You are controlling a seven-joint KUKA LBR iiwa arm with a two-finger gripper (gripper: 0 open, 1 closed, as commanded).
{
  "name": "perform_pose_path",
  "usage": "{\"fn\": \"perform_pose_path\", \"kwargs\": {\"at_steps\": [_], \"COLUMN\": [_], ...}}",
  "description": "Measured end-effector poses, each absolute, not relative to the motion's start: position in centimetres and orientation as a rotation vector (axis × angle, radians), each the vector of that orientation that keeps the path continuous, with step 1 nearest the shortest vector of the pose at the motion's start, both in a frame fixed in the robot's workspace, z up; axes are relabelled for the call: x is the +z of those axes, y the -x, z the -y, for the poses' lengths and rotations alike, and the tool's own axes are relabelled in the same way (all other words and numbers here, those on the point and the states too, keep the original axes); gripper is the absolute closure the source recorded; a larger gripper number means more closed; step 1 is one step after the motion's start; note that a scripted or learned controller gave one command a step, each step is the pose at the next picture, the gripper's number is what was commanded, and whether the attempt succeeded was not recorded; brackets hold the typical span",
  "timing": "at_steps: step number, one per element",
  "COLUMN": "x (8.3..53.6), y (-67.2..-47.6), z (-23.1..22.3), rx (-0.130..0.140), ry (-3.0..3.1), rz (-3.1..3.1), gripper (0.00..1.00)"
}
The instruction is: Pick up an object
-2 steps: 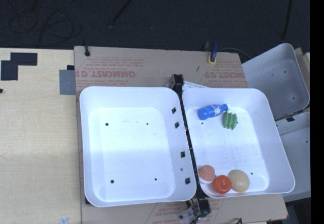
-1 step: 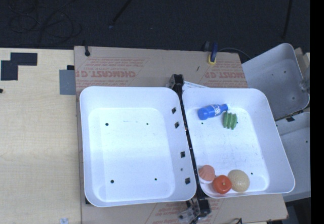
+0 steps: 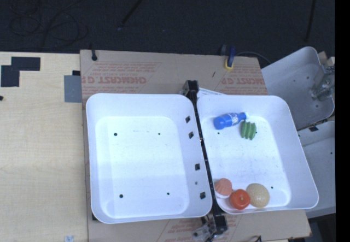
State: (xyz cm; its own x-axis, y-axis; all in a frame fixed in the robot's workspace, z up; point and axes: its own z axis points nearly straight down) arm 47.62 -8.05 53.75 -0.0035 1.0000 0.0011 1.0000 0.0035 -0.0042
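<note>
Dark floor strewn with cables lies behind my worktop (image 3: 38, 142), a pale wooden surface with a sheet of printed brown cardboard (image 3: 164, 74) under two shallow white plastic bins. Any object will do, and the likeliest one is the small blue plastic bottle with a white cap (image 3: 229, 120), lying on its side near the far wall of the right-hand bin (image 3: 298, 142). I judge it light, stiff and somewhat slick, and being round it may roll away if nudged, so I would close across the middle of its body, at right angles to its length. Just beside it, apart by a narrow gap, lies a small green ribbed object (image 3: 249, 129), which looks light and easy to pinch across its short side. At the near wall of the same bin three round things crowd together: a pale pink rounded piece (image 3: 223, 186), a red-orange tomato-like ball (image 3: 239, 199) touching it, and a tan ball (image 3: 258, 195) touching the red one. They look smooth and likely to slip, and their crowding against the wall leaves little room for me. The left-hand bin (image 3: 98, 153) shows a bare floor with a few dark dots. A black divider (image 3: 198, 148) runs between the bins. I cannot tell how my pincer stands.
</note>
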Motion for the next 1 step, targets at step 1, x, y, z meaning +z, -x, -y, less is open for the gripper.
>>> {"fn": "perform_pose_path", "kwargs": {"at_steps": [1], "x": [52.10], "y": [-47.60], "z": [4.03], "rx": [0.004], "ry": [2.214], "rz": [2.223], "gripper": [1.00]}}
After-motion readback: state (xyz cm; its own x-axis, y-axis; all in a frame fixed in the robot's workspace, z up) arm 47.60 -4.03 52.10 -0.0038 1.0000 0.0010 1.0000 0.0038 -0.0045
